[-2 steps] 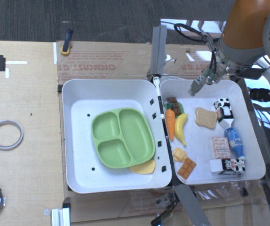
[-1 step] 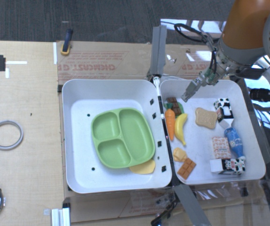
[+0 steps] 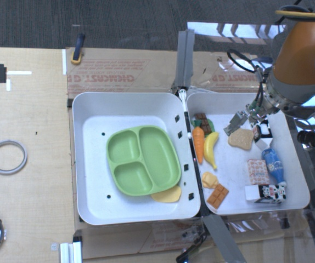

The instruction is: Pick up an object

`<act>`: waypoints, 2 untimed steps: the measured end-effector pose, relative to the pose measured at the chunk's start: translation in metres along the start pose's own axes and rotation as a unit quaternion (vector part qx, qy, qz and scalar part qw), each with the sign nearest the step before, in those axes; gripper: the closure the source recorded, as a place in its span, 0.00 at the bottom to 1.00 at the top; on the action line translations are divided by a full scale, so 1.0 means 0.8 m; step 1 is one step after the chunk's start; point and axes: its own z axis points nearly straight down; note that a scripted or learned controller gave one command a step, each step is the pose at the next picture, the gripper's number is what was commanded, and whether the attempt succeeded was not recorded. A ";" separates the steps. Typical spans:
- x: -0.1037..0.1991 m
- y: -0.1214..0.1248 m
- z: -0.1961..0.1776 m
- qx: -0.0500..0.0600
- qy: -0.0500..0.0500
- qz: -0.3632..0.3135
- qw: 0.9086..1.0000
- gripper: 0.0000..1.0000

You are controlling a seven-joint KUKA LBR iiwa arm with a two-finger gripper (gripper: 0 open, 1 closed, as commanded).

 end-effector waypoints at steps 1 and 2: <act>-0.083 -0.070 0.150 -0.001 0.000 0.058 0.998 0.00; -0.069 -0.175 0.149 -0.002 0.002 0.081 0.997 0.00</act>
